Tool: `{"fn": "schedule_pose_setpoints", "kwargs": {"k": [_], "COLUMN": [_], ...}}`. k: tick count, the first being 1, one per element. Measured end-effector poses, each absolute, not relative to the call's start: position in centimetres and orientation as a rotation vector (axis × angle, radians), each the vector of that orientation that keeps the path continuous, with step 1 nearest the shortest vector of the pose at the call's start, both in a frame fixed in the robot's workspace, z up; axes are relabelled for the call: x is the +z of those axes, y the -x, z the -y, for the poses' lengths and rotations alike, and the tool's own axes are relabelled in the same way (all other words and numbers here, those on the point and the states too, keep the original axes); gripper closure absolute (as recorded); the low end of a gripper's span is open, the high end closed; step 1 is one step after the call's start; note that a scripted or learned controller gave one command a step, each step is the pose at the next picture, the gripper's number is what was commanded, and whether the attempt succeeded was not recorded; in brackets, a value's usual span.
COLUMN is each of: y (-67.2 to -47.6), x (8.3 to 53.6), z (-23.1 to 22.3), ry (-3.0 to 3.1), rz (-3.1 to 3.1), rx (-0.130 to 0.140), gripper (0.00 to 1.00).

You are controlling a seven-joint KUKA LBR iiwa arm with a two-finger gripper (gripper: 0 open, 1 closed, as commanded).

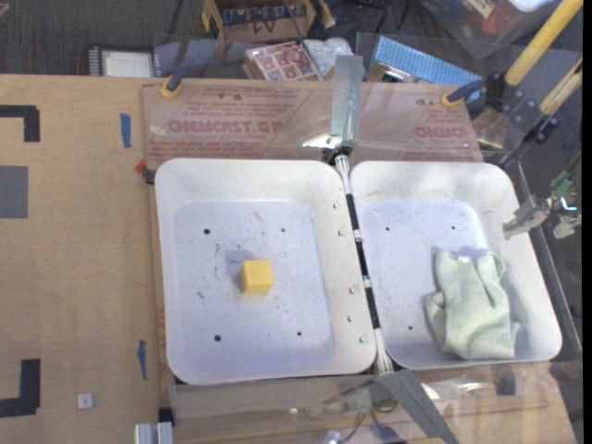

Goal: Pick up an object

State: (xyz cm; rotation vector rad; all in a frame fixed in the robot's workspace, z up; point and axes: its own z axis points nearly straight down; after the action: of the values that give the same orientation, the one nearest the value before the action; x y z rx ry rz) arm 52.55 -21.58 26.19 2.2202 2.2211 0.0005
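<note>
Cloth (474,305), pale green, soft and crumpled, lies in the right bin (407,192), near the hand (535,216) and on its camera side. The hand is a small grey metal shape over that bin's right rim; cannot tell if clenched or released. Cube (257,277), yellow, foam-like, sits well apart from the hand, mid left bin (185,192). Both bins are white, shallow and speckled, on a brown board table (74,248).

Brown bench top (65,248) — cluttered dark floor (83,7) behind, yellow bar (553,26).

left bin: yellow block (257,277) mid-floor | right bin: crumpled cloth (474,305) near corner
</note>
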Motion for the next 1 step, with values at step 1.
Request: {"fn": "schedule_pose_setpoints", "kwargs": {"k": [1], "y": [-50.01], "x": [14.7], "z": [22.42], "ry": [-2.088], "rz": [-2.345], "rx": [0.0], "gripper": [0.0]}}
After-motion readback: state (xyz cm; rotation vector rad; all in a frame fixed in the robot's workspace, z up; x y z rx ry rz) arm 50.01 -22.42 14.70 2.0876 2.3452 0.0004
